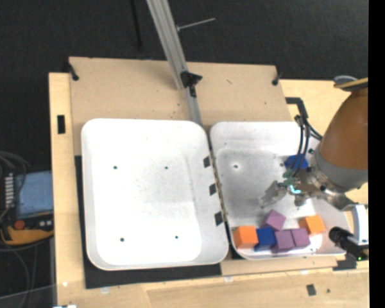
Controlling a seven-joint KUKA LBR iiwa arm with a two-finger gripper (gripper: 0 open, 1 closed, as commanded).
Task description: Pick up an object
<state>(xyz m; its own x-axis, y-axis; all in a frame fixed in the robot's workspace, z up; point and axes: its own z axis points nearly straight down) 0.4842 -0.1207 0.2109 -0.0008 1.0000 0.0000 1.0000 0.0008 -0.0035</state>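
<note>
The grey arm with its orange band (pixel 348 133) reaches in from the right and hangs over the right shallow white bin (pixel 244 146). Its two-finger gripper (pixel 281 194) sits low in that bin, above the blocks, with its thin metal fingers (pixel 269 192) spread apart and nothing between them. The blocks are bunched along the near edge of the right bin: an orange cube (pixel 246 235) by the near left corner, a blue cube (pixel 266 237) touching it, three purple cubes (pixel 285 239) close together, and a second orange cube (pixel 314 224) further right. They sit tight against each other and against the bin wall, so there is little room around them. The back half of the right bin is bare white floor. The left shallow white bin (pixel 147 191) lies just beside it, their edges touching. A slanted metal pole (pixel 170 34) stands behind the bins, and a blue box with cables (pixel 33 194) sits off to the far left.
</note>
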